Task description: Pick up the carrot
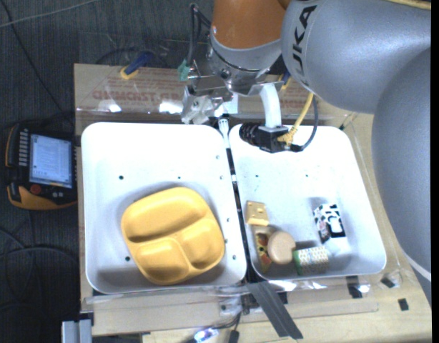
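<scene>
A cluster of small items lies in the front of the right bin [348,163]. Among them a small orange-red piece [262,244], possibly the carrot, is wedged between a tan block [257,213] and a round beige item [281,247], and is mostly hidden. My gripper [203,110] hangs under the orange wrist band over the back rim of the left bin [105,156], near the divider between the bins. It is far behind the cluster, and nothing shows beneath it.
A yellow divided plate [174,233] fills the front of the left bin. A green-and-white can [310,257] and a black-and-white packet [328,221] lie in the right bin. A black cable fitting [268,136] sits over its back. The grey arm covers the upper right.
</scene>
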{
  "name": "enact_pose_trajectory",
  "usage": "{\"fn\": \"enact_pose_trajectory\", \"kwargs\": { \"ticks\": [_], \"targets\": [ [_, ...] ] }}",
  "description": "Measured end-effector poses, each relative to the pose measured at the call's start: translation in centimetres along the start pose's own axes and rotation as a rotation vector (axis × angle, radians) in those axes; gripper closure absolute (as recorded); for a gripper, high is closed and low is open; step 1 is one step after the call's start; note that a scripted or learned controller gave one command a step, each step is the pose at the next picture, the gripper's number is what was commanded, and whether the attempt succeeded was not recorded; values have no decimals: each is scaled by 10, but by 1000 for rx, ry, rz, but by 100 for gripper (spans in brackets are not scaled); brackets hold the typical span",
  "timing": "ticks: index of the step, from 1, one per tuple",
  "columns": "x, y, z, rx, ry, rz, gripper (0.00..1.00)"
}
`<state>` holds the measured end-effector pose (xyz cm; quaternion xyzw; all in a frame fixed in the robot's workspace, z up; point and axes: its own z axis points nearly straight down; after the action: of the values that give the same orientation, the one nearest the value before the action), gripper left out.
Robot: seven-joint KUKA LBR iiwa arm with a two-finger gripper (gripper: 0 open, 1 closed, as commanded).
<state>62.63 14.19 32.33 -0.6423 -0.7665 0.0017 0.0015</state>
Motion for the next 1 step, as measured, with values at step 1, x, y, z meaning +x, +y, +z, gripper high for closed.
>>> {"fn": "enact_pose_trajectory", "kwargs": {
  "ticks": [1],
  "targets": [
    [20, -12, 87, 0, 0, -80, 100]
  ]
}}
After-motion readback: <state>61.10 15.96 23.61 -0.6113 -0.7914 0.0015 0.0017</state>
